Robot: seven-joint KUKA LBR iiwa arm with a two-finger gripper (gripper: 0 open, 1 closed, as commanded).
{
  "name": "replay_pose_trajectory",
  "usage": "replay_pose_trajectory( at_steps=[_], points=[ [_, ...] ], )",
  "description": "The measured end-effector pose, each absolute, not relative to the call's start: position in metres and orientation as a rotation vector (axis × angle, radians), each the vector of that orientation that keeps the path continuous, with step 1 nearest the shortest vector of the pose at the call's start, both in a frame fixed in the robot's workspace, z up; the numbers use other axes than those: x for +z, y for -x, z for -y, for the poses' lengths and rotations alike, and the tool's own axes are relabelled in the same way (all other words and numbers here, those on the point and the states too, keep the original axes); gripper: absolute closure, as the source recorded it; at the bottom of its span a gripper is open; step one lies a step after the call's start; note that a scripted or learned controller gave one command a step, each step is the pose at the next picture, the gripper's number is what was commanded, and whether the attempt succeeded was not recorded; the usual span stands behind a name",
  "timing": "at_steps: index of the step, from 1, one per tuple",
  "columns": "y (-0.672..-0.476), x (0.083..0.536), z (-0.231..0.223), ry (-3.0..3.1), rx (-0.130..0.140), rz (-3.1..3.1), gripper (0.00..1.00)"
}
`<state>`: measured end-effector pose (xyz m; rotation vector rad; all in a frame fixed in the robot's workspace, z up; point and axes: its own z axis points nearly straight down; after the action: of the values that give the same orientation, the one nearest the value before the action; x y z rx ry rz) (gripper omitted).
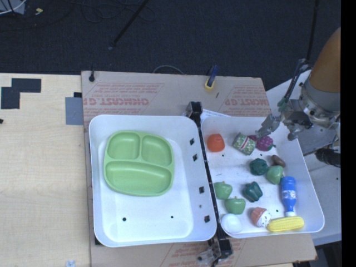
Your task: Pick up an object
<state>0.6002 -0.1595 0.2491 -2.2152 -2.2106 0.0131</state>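
Observation:
The right bin [311,182] holds several toy foods. An orange piece [216,143], a green and red can [243,143] and a purple piece [265,144] lie along its far side. My gripper [277,131] hangs over the bin's far right corner, just right of and above the purple piece. Its two fingers stand open with nothing between them; the left fingertip [262,131] is close above the purple piece. A blue bottle [287,194] and a yellow corn cob [286,223] lie near the bin's right front.
The left bin [105,216] bears a green divided plate [138,163]. Mid-bin on the right lie dark green pieces [258,166], light green peppers [235,205], a white egg [231,222] and a red and white piece [259,216]. A black divider [203,166] separates the bins.

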Motion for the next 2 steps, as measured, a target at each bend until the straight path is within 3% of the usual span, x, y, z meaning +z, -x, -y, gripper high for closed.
replay_pose_trajectory(
  at_steps=[1,2],
  points=[
    [-0.602,0.257,0.16,2.221,0.001,2.221,0.0],
    [-0.601,0.202,0.15,2.218,0.004,2.218,0.0]
  ],
)
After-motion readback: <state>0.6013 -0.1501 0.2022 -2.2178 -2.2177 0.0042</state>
